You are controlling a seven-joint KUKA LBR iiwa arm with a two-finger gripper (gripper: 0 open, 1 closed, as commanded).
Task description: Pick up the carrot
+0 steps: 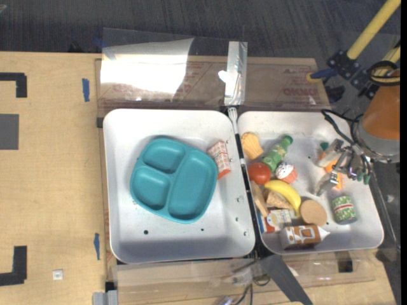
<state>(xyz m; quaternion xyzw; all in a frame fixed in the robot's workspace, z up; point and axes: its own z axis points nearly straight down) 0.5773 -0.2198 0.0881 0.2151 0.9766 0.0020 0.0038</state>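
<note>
Orange carrot (329, 160) sits in your right bin (372, 230), near its far right side, right against the gripper (343, 169). You cannot tell how that gripper is set.

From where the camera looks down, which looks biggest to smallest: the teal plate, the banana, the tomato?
1. Teal plate, by far the largest.
2. Banana.
3. Tomato, a little smaller than the banana.

Arm enters from 3 o'clock, orange band (386, 114) at the right edge, wrist angled down-left; gripper (340, 167) hangs low toward 9 o'clock.
</note>
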